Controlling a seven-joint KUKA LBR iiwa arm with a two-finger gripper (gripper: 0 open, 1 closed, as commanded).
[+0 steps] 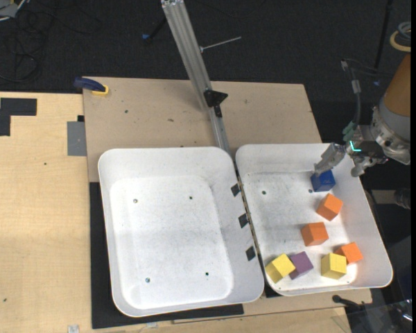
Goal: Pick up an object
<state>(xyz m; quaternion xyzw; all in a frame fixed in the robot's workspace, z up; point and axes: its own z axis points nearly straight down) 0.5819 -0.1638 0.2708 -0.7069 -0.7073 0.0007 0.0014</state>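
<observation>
The right bin is a shallow white tray with rounded corners and a matt, faintly speckled floor. It serves as the reference for all positions below.

Seven small blocks with flat faces and sharp edges lie inside it. A blue block sits near the bin's far edge. Toward the near side from it lies an orange block, then a second orange block. Along the near edge stand a yellow block, a purple block touching it, a second yellow block and a third orange block just beside that one.

The gripper hangs at the bin's far right corner, its grey metal fingers angled toward the blue block. One finger tip lies just above that block. No block is visible between the fingers; whether they are spread or closed cannot be determined.

The left bin, of the same white material, adjoins the right bin's left wall. Three black clips sit along the seam.

A ribbed aluminium post rises at a slant beyond the seam, blocking nothing in the right bin. Both bins rest on a brown board, with a pale wood bench to the left and dark floor beyond.
</observation>
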